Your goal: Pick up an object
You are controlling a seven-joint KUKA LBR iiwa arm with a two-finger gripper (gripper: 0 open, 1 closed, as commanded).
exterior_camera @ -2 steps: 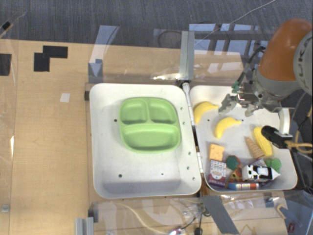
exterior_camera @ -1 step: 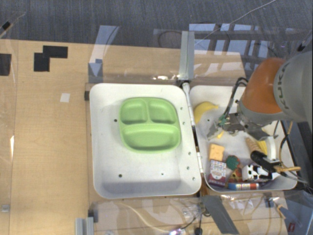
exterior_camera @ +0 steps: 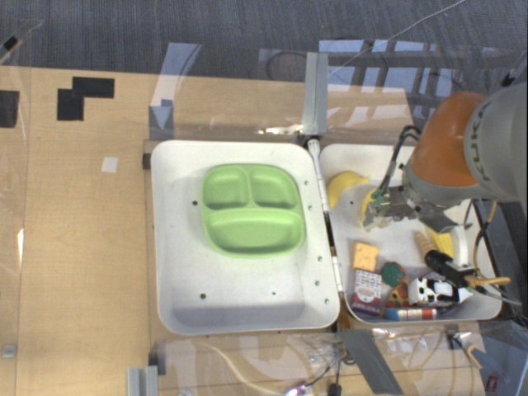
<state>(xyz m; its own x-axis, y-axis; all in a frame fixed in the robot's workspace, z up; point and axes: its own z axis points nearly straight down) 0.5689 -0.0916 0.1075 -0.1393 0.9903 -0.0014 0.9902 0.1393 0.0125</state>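
Observation:
My gripper (exterior_camera: 378, 211) hangs over the upper middle of the right bin (exterior_camera: 388, 157), beneath the arm's orange band. A yellow rounded object (exterior_camera: 343, 188) lies just left of it, at the bin's upper left. Lower in the bin lie an orange cheese-like wedge (exterior_camera: 365, 256), a maroon packet (exterior_camera: 368, 291), a black and white toy (exterior_camera: 435, 289), a yellow piece (exterior_camera: 443, 241) and a red and blue marker (exterior_camera: 410, 313). Whether anything sits between the fingers is hidden by the wrist.
The left bin (exterior_camera: 177, 295) holds a green divided plate (exterior_camera: 251, 208) at its centre. A metal divider (exterior_camera: 314, 106) stands between the bins at the back. The wooden bench (exterior_camera: 74, 246) stretches left. Cables run along the front edge.

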